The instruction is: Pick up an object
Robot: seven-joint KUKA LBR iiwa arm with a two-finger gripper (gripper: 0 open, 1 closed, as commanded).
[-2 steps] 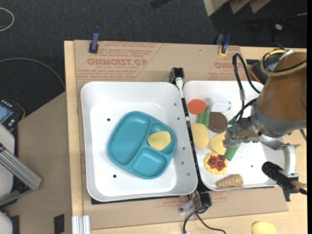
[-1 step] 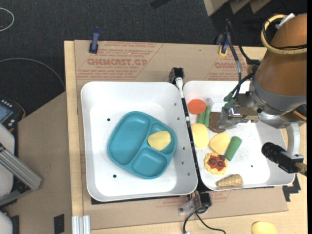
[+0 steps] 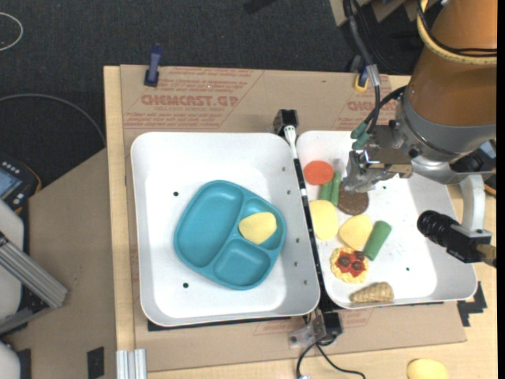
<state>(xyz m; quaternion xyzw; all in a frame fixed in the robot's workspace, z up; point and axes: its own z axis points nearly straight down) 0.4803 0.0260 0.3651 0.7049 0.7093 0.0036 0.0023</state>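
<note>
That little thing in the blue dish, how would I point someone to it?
Start at the left white bin; in its middle lies a teal plastic divided plate. In the plate's right-hand compartment rests a pale yellow rounded lump. Other yellow pieces lie in the right white bin; this one alone sits on the plate.

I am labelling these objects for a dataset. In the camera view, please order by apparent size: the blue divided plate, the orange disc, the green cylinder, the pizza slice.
1. blue divided plate, clearly largest.
2. pizza slice and green cylinder: look about alike, so not ranked.
3. orange disc: slightly smaller, though not by much.
</note>
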